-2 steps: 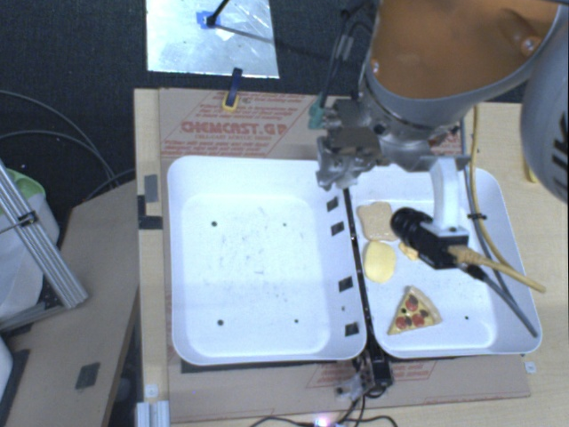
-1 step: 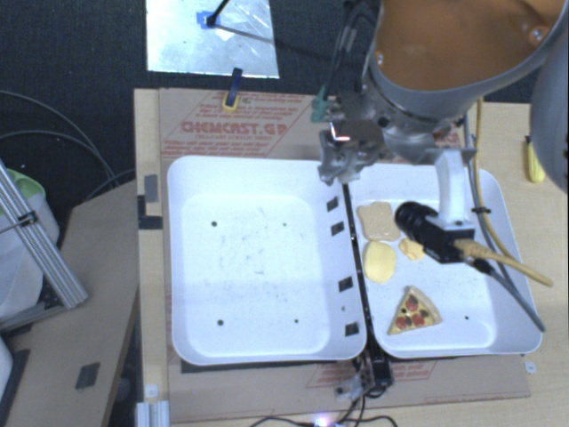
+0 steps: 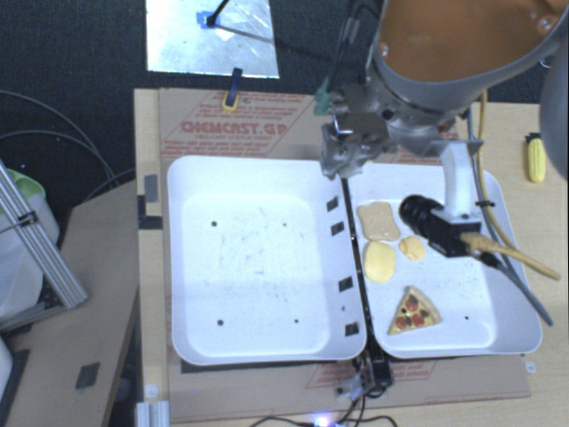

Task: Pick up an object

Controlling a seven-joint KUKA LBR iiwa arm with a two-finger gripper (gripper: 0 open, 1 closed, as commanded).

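The metal two-finger gripper (image 3: 342,154) is hovering over the far rim of the right-hand shallow white bin (image 3: 498,327); whether it is spread or closed I cannot tell. The grey arm (image 3: 422,87) is reaching in from the right, wrist pointing down. A flat tan toast-shaped slice (image 3: 378,221) is lying just beyond the gripper, nearer the camera and rightward. Picking well is calling for centring above it, then descending straight.

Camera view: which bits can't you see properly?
1. Right bin: in the camera view, its back edge is hidden by the arm.
2. The arm itself: cut off by the picture's top edge.
3. Gripper: blurred, and the wrist covers its top.
4. Small yellow piece in the right bin: too small and blurry to name.
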